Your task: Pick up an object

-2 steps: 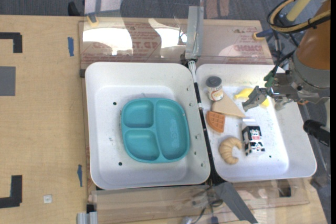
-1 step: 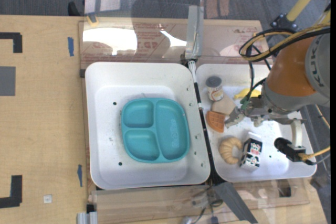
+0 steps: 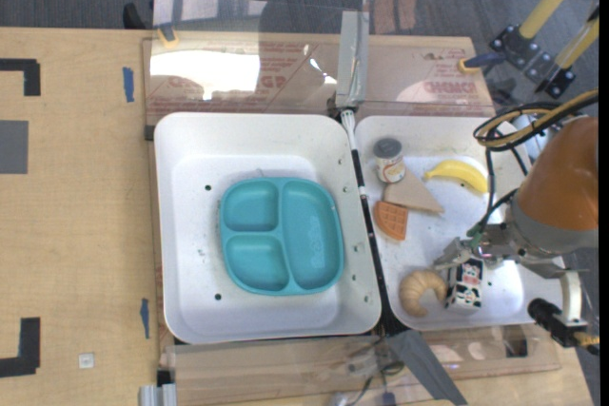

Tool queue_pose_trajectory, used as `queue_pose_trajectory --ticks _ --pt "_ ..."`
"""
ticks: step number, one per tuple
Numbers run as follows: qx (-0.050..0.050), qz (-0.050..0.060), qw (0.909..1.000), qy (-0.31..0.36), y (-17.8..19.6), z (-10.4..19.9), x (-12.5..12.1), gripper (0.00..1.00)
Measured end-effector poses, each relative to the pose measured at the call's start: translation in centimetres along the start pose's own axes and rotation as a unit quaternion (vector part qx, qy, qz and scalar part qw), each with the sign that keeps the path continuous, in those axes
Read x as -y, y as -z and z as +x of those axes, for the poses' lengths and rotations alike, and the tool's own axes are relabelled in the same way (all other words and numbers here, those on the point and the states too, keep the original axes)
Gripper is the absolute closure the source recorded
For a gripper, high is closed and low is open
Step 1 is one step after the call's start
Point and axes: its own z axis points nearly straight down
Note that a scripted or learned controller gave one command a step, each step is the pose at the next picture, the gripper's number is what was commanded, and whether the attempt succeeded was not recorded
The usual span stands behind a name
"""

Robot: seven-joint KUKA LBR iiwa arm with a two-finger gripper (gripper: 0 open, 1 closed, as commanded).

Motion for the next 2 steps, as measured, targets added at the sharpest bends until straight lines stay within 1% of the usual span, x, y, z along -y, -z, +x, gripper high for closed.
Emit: queue_pose_trajectory --ticks 1,2 --pt "0.001 -0.004 1.0000 0.000 1.1 0.1 -0.2 1.00" --pt "-0.001 -0.003 1.0000 0.004 13.4 2.7 -3.0 1.00"
